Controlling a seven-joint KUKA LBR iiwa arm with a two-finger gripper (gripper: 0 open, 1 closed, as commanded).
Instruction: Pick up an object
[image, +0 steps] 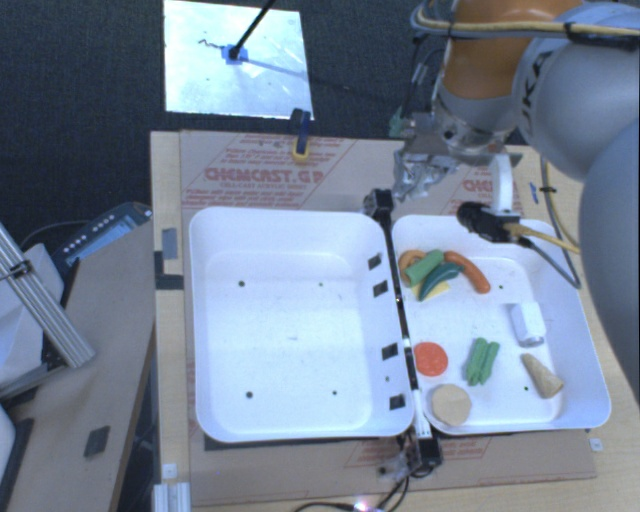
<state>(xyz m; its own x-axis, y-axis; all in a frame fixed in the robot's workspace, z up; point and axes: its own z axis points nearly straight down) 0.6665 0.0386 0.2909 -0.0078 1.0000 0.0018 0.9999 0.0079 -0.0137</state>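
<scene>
Room is widest over the left bin (290, 330), whose white floor lies bare from rim to rim. Its right rim meets the left rim of the right bin (585, 385), and small black clips (380, 289) sit along that shared edge.

All the things to pick lie in the right bin. Near its far left corner we see a tight cluster: an orange sausage shape (472, 271), a green piece (424, 267), a yellow piece (408, 264) partly hidden under the green one, and a darker green piece (437, 289) touching them. We cannot make out where one ends and the next begins. A white block (527, 322) lies by itself near the right wall. Toward the near rim sit a red disc (431, 359), a bunch of green beans (482, 361) near it, a tan cone (542, 375) and a tan round biscuit (451, 404) close to the near left corner. Bare floor separates these four from the cluster.

The gripper (415, 185) hangs over the printed cardboard (260, 172) just beyond the far rims, near where the two bins meet, apart from every object. It is blurred and seen from above, so we cannot tell whether it is spread or pressed together. The grey arm (590, 100) is cut off by the top and right edges.
</scene>
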